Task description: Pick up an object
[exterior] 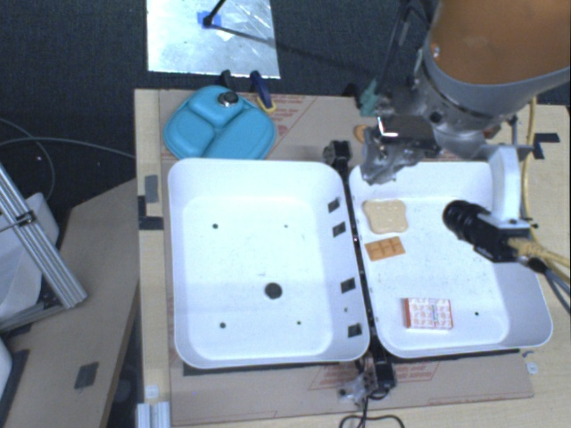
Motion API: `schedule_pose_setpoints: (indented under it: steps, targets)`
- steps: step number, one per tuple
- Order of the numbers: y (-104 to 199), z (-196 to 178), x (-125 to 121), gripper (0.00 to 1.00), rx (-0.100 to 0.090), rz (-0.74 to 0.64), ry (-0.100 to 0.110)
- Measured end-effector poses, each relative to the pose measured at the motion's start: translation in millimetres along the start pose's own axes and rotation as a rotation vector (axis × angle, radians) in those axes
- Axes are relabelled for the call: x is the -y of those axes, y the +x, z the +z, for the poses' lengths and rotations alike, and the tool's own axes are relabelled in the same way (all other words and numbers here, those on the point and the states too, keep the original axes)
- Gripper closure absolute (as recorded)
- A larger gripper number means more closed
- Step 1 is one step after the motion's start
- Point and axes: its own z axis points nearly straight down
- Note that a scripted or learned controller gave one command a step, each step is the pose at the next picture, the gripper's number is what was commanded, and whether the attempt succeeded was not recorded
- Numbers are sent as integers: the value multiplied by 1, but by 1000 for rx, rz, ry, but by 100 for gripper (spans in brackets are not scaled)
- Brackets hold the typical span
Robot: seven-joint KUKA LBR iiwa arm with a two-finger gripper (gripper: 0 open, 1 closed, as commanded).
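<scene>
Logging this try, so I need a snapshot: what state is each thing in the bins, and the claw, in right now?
Toast slice: flat on right bin floor, untouched.
Orange cracker: flat, just below the toast.
Patterned card: flat, near front wall.
Claw: above right bin's back left corner, holding nothing visible.
Left bin: one dark spot on floor.

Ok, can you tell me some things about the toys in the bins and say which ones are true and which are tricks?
1. The toast slice lies in the right bin. True.
2. The orange cracker sits in the left bin. False: it sits in the right bin, just below the toast.
3. The blue tray rests outside both bins. True.
4. The pincer holds the patterned card. False: the card lies on the bin floor.
</scene>
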Motion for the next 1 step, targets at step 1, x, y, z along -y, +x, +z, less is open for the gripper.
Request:
schedule_pose_setpoints:
  steps: [1]
  targets:
    - [26,-3,1,100,0,-6,6]
